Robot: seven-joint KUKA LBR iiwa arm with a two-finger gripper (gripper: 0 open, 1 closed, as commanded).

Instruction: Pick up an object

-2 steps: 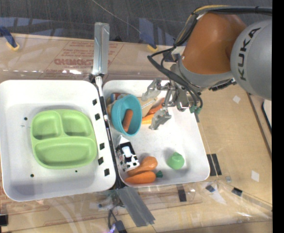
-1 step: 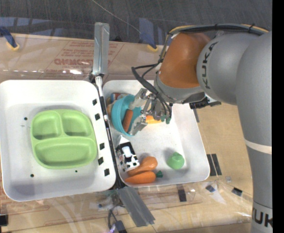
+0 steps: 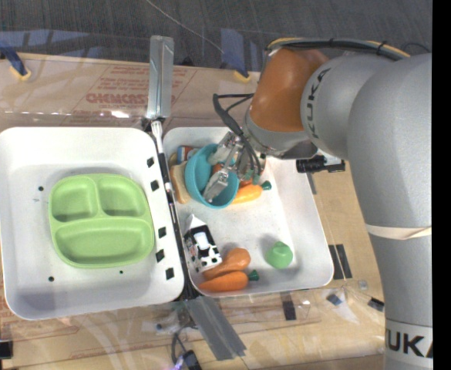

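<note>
End effector [image 3: 227, 169], metal, two-fingered, on the grey arm with orange band [image 3: 341, 99]: positioned low in the right-hand shallow white bin [image 3: 306, 222], at the tilted teal plastic bowl [image 3: 207, 177]; whether its tips are apart, together or clamped on the bowl rim cannot be told from here. Step in hand, as judged: a grasp at the bowl, the likeliest thing to be picked. To do it well, one tip wants to sit inside the rim and one outside, closing across the thin wall, followed by a straight lift so the bowl does not drag the orange carrot-shaped toy [image 3: 248, 193] lying just beside it. Right-hand bin, contents: the teal bowl near the back left; the orange toy against it; a small green rounded toy [image 3: 279, 254] towards the front; a white-and-black boxy item [image 3: 202, 247] by the left wall; two orange carrot-like pieces [image 3: 229, 271] at the front edge, touching one another. Left-hand shallow white bin [image 3: 17, 206], contents: one light green three-compartment plastic plate [image 3: 100, 219], lying flat, compartments bare. Both bins rest side by side on the desk [image 3: 79, 91].
</note>
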